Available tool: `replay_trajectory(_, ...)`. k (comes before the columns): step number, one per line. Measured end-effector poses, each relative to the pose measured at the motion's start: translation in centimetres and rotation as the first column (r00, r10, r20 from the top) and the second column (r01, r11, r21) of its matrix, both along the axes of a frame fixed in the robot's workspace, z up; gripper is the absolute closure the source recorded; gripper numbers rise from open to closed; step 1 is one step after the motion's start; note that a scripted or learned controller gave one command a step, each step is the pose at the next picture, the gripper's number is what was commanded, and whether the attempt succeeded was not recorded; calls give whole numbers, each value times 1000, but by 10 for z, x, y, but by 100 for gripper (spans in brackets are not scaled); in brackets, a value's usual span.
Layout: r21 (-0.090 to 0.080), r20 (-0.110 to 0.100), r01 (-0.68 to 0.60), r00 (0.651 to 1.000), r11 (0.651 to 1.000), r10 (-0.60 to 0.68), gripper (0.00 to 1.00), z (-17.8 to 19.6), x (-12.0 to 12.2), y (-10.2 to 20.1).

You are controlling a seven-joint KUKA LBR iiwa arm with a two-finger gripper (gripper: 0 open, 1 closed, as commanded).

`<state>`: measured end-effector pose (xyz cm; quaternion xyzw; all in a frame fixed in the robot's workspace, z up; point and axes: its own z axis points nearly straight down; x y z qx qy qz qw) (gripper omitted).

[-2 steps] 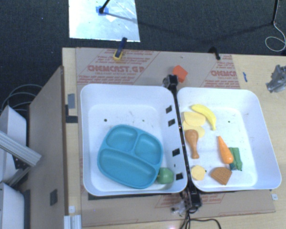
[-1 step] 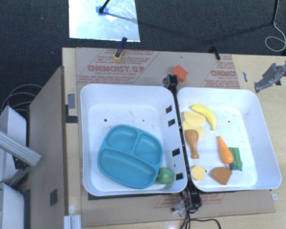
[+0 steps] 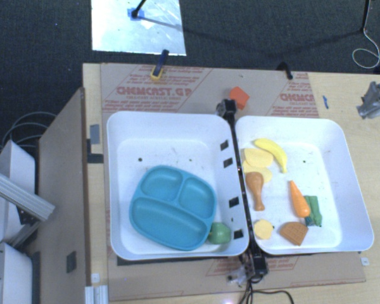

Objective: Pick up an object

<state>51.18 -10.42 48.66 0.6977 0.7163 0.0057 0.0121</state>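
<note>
A banana (image 3: 272, 152), drumstick (image 3: 256, 189), carrot (image 3: 297, 199) and other toy foods lie in the right bin (image 3: 342, 170). A blue tray (image 3: 171, 206) and green ball (image 3: 220, 233) occupy the left bin (image 3: 152, 132). The gripper (image 3: 373, 100) sits at the far right, above the worktop (image 3: 69, 144); whether it is apart or together, I cannot tell.

The scene is being lit evenly and brightly from above, and the two white bins (image 3: 285, 128) are being rendered close to washed out. Strong glare is being thrown off a shiny sheet (image 3: 137, 18) at the top. Only short, soft shadows are being cast beneath the objects. Fine detail is being softened by mild overall blur.
</note>
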Motion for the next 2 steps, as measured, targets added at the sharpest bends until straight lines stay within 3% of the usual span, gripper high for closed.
replay_trajectory(1, 0, -1, 0, 1000, 1000, 0, 0, -1, 0, 0)
replay_trajectory(2, -2, 4, -4, 1000, 1000, 4, 100, 11, 1, 0)
